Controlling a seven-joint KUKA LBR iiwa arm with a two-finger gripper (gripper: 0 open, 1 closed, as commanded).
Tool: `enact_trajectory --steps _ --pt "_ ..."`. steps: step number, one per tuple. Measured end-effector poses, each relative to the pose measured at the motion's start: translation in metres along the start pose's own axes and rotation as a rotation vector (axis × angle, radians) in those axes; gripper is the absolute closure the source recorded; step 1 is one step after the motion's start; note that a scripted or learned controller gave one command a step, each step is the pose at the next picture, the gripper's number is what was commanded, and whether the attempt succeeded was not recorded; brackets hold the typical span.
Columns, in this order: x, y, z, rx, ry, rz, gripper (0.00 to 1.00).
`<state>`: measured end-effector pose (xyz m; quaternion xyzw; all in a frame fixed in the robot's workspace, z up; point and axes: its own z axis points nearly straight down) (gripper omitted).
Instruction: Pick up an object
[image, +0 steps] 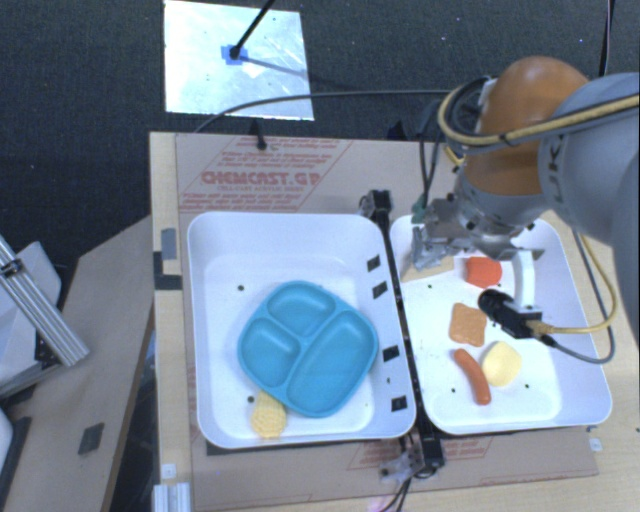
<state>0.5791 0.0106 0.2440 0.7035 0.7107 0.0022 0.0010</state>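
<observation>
Two shallow white bins are set side by side on a brown board (270, 175) printed with red lettering. The left bin (215, 240) and the right bin (560, 395) are touching along a shared middle edge.

The grey arm (590, 130), with its orange band (520, 105), is seen reaching in from the right over the back of the right bin. The gripper (430, 245) is placed low over that bin's back-left corner, close to the middle edge. How far it is open cannot be told, and nothing is seen held.

A blue divided plate (308, 345) is laid flat in the left bin, slightly toward the front. A small yellow round piece (267, 414) is tucked at the plate's front-left rim, partly under it.

Four small food-like pieces are spread in the right bin:
- A red-orange sausage (472, 375) is laid at a slant near the front.
- An orange square cracker (466, 323) is just behind the sausage.
- A yellow lemon-like piece (502, 364) is just right of the sausage.
- A red piece (484, 271) is nearest the gripper, just to its right and apart from it.
</observation>
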Motion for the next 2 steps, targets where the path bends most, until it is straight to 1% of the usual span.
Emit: enact_trajectory --steps 1,2 --pt "0.042 0.032 0.007 0.000 -0.001 0.002 1.00" --pt "0.093 0.058 0.004 0.000 0.000 0.001 1.00"
